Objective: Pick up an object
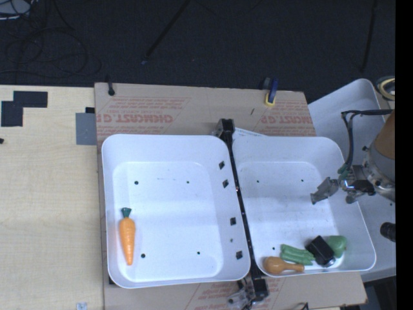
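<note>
While jaws [337, 188] hover, smooth tapered carrot [127, 236] lies in glossy left bin [161, 148].

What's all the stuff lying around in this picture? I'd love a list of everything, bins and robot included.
Carrot: one, orange with a green top, lower left of the left bin.
Green bean pod: one, green, near edge of the right bin.
Black block: one, black, lying beside the pod.
Green round piece: one, green, behind the block; kind unclear.
Tan pear-shaped piece: one, orange-tan, at the right bin's front rim.
White bins: two, white, left bin and right bin side by side.
Cardboard sheet: one, brown, under the bins.
Blue clamp: one, blue and yellow, on the cardboard's far edge.
Gripper: one, grey metal, over the right bin's right side.
</note>
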`<state>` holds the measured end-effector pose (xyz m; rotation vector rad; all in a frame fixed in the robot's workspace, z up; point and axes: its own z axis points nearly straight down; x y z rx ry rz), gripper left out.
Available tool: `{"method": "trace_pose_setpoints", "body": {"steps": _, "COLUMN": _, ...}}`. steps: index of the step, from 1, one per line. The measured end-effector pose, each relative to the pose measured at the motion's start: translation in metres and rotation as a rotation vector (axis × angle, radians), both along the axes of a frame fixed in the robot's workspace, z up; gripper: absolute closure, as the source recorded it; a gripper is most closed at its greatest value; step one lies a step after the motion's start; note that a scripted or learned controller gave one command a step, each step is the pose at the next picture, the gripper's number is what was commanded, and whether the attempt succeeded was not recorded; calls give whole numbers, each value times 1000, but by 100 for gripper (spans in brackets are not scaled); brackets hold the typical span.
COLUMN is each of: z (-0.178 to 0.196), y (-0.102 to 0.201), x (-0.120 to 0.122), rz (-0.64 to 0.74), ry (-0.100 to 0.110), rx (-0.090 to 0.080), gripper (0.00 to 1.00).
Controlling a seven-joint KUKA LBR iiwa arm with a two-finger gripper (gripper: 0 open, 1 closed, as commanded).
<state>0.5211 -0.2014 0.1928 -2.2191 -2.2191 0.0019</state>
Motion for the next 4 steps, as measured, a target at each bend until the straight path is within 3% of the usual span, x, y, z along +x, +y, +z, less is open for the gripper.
{"method": "trace_pose_setpoints", "body": {"steps": 1, "z": 118, "y": 52, "x": 51, "rz": 8, "ry": -16, "rx": -3, "gripper": 0}}
{"method": "trace_pose_setpoints", "body": {"steps": 2, "z": 355, "y": 69, "x": 119, "rz": 5, "ry": -19, "rx": -6, "gripper": 0}}
{"method": "trace_pose_setpoints", "body": {"steps": 3, "z": 50, "y": 40, "x": 120, "rz": -2, "ry": 13, "rx": 1, "gripper": 0}}
{"method": "trace_pose_setpoints", "body": {"steps": 4, "z": 356, "y": 83, "x": 122, "rz": 3, "ry": -20, "rx": -5, "gripper": 0}}
